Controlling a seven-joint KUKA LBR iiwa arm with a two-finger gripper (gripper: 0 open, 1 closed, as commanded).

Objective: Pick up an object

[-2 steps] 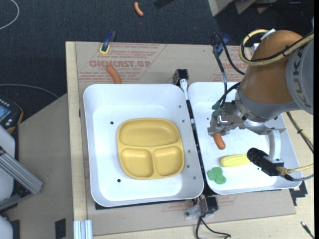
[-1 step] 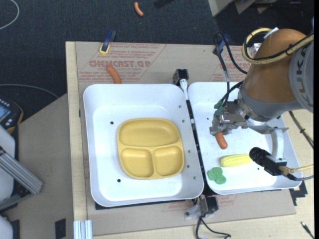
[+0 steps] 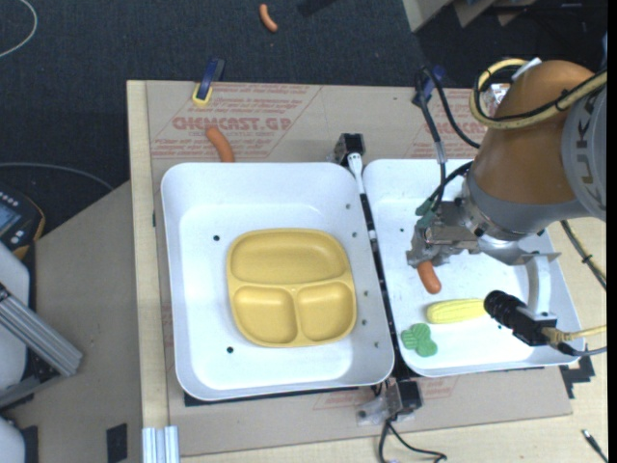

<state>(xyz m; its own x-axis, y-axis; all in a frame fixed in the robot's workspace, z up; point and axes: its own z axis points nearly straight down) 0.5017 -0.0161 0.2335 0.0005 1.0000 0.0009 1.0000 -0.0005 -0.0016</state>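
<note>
One brown board surface carries everything, and the yellow divided tray serves as the landmark. There is one arm, grey with an orange band, bulking in from the view's right, well to the right of the tray.

There are two white bins. The left bin holds the tray, which sits near its middle. The right bin lies just beside it, on the tray's right. The tray is a single piece with three compartments: one wide one at the far side and two smaller ones at the near side.

The one gripper hangs over the right bin, to the right of the tray and level with its middle. I cannot tell whether its fingers are spread or pressed together.

One yellow corn cob lies right of the tray's near edge.

Three orange sausages are in view. The first orange sausage lies in the right bin, between the tray and the cob, its upper end right at the gripper's tip. The second orange sausage lies on the surface beyond the tray. The third orange sausage lies on the dark floor, farther beyond the tray.

One small green piece sits right of the tray's near right corner.
</note>
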